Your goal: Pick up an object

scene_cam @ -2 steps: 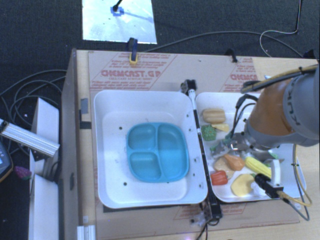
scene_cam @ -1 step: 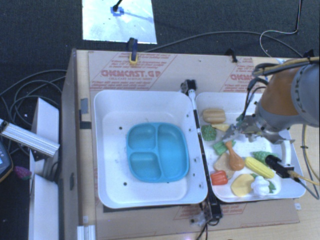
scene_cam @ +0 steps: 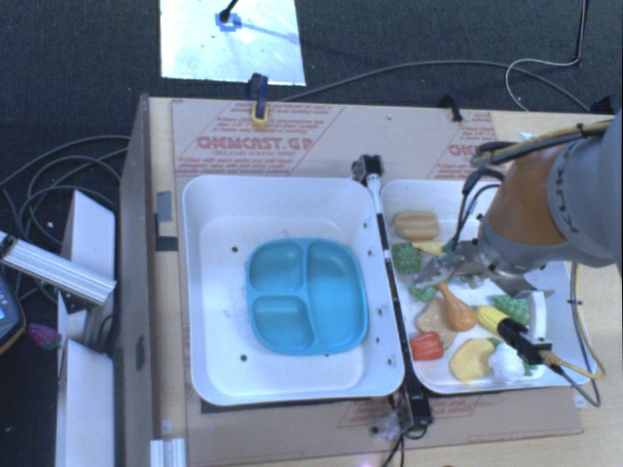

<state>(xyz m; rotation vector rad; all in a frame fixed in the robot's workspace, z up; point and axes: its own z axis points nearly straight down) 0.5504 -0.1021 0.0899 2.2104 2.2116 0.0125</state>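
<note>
The right white bin holds several toy foods: a tan bread roll, a green broccoli piece, an orange-tan drumstick, a red piece, a yellow lemon-like piece, a yellow corn cob, a green leafy piece and a white lump. My gripper is low in this bin, just above the drumstick's top end and right of the broccoli. The arm's orange band rises behind it.
The left white bin holds a blue divided plate. A dark rail separates the two bins. Cables trail along the right bin's outer edge. Cardboard covers the bench behind the bins.
</note>
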